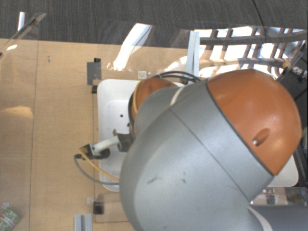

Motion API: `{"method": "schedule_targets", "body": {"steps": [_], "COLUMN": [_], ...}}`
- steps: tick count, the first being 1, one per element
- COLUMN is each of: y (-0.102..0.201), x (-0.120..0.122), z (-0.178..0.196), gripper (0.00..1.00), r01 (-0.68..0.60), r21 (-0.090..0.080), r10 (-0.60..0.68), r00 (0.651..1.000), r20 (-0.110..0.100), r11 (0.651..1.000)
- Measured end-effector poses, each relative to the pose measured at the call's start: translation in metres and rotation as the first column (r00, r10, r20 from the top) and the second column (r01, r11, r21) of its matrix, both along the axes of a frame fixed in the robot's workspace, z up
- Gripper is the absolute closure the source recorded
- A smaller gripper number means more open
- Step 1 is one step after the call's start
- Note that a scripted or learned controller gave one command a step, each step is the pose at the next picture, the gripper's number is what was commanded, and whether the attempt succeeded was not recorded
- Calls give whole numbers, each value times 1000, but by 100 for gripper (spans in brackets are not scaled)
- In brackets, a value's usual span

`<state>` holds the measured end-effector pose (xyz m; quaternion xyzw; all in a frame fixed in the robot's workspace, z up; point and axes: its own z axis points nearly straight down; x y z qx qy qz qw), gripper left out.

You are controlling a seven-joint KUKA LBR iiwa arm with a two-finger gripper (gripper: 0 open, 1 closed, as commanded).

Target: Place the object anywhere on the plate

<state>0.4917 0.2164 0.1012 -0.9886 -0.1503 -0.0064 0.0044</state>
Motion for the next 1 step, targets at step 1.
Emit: {"method": "schedule_targets", "body": {"steps": [1], "y": [1], "x": [1], "z": [11], "gripper": [100], "r01": [-2], "r21": [2], "r10": [2], "r00": [1000], "r20": [3], "r11": [1000]}}
